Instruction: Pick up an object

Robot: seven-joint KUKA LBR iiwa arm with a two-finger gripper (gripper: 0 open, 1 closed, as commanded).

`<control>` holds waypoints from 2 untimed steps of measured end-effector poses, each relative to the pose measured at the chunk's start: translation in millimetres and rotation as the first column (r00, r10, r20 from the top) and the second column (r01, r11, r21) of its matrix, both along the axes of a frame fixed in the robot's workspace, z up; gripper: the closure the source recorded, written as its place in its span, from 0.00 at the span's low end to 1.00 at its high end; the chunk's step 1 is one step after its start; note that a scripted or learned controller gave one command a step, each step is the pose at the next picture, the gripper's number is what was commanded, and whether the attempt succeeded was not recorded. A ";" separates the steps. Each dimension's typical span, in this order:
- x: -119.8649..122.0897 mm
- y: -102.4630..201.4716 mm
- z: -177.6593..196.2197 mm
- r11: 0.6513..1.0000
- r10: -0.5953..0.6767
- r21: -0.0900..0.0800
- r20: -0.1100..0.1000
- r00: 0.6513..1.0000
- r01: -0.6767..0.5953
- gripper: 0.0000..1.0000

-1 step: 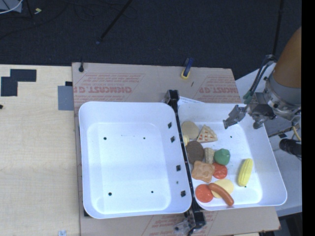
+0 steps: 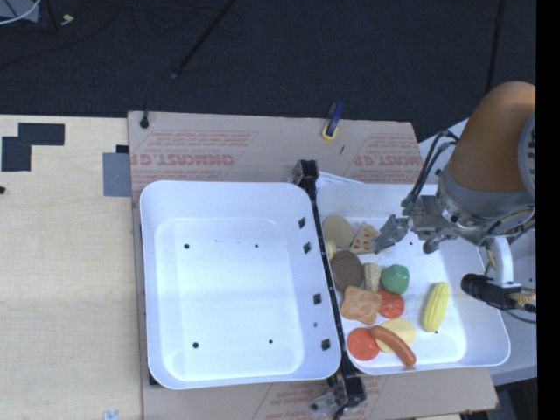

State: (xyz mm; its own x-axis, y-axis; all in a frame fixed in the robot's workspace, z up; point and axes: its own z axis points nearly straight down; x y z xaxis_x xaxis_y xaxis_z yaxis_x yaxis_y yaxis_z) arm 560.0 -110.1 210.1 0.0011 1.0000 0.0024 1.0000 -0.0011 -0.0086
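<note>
The right bin (image 2: 472, 344) holds a pile of toy food: a tan round piece (image 2: 336, 228), a cheese wedge (image 2: 363, 235), a brown patty (image 2: 346, 269), a green ball (image 2: 395, 278), a red tomato (image 2: 391, 305), an orange bread piece (image 2: 360, 304), a yellow corn cob (image 2: 436, 306), a sausage (image 2: 395, 346) and a second tomato (image 2: 362, 345). My gripper (image 2: 409, 238) hangs over the bin's back part, above and just right of the cheese wedge. Its fingers are spread open and nothing is between them.
The left bin (image 2: 157, 234) sits beside the right one, separated by a black divider (image 2: 319, 269). Both rest on a cardboard sheet (image 2: 219, 151). A blue and yellow clamp (image 2: 332, 122) grips the sheet's back edge. A black cable end (image 2: 490, 290) juts out at the right.
</note>
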 end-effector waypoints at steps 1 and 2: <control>32.7 24.3 -125.2 1.000 0.000 -0.005 0.007 1.000 0.000 0.00; 31.0 22.3 -111.3 1.000 -0.010 -0.001 0.005 1.000 0.010 1.00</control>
